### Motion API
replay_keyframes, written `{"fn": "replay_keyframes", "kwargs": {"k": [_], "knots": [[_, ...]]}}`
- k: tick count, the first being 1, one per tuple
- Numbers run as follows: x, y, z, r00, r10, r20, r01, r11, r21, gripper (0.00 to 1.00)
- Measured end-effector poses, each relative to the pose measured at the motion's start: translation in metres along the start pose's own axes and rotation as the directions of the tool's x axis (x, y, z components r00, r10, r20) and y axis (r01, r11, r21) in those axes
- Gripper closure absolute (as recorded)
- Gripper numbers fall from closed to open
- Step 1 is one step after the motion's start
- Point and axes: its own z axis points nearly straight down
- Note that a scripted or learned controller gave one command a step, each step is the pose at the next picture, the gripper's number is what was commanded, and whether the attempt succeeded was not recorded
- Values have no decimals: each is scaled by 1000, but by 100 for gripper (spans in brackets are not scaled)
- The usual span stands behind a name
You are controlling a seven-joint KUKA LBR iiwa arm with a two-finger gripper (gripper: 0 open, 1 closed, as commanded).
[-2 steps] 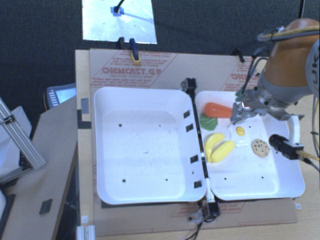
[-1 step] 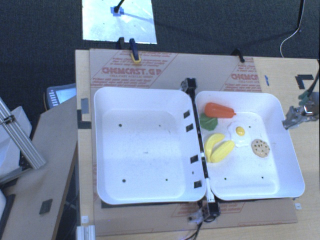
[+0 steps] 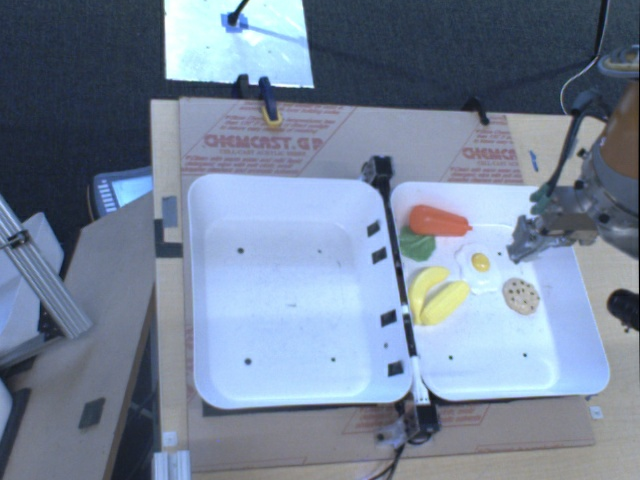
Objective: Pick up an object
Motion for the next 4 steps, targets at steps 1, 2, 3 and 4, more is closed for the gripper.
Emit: {"fn": "replay_keyframes", "kwargs": {"k": [1, 2, 3, 4], "knots": [[71, 1, 0, 1000, 1, 1, -1, 1000, 1, 100], [124, 1, -34, 1000, 2, 0, -2, 1000, -2, 100], [143, 1, -72, 1000, 5, 0, -5, 1000, -3, 100], [198, 2, -81, 1000, 3, 0, -3, 1000, 0, 100]]}}
